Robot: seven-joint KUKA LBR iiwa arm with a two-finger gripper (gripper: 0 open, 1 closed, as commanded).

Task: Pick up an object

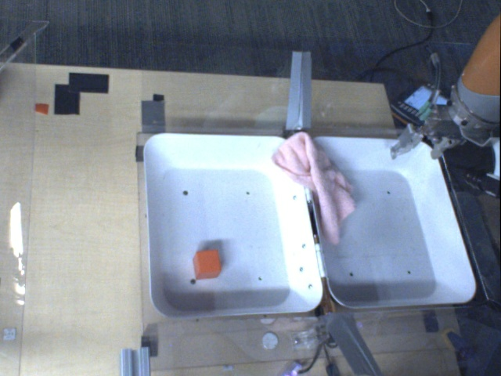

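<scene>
Two bins sit side by side in the middle of the frame on a bench [70, 233], their inner walls touching down the centre; the left bin [164, 210] holds a small block [207, 264] in its lower left part, well apart from everything else; a cloth [317, 180] lies draped over the shared divider near the top centre, mostly hanging into the right bin [438, 233]; a post [299, 92] stands just behind the bins at the divider; the arm's gripper [419, 138] sits at the upper right, over the right bin's far corner; cables [427, 10] lie beyond it at the top right.
</scene>
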